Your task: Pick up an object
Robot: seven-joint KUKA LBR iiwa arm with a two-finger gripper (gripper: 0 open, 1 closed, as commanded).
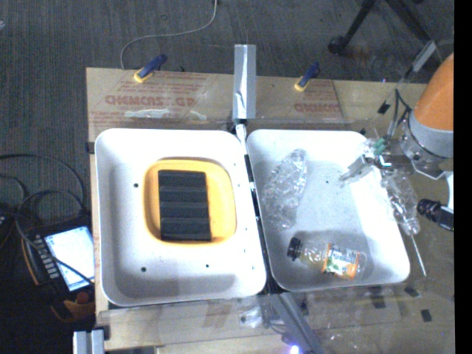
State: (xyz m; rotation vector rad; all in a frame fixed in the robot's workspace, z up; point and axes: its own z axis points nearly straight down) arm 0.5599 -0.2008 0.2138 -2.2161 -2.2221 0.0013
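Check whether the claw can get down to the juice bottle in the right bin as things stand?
Probably yes. The juice bottle lies on its side near the front of the right bin, with nothing on top of it. The crumpled clear bottle lies apart, farther back. The claw hangs over the same bin's back right corner.

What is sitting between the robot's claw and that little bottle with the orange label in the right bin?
Nothing visible. The gripper hangs at the right bin's upper right side; the bottle lies on its side near the bottom edge. Bare bin floor separates them. The crumpled clear plastic bottle lies off to the left, beside that path.
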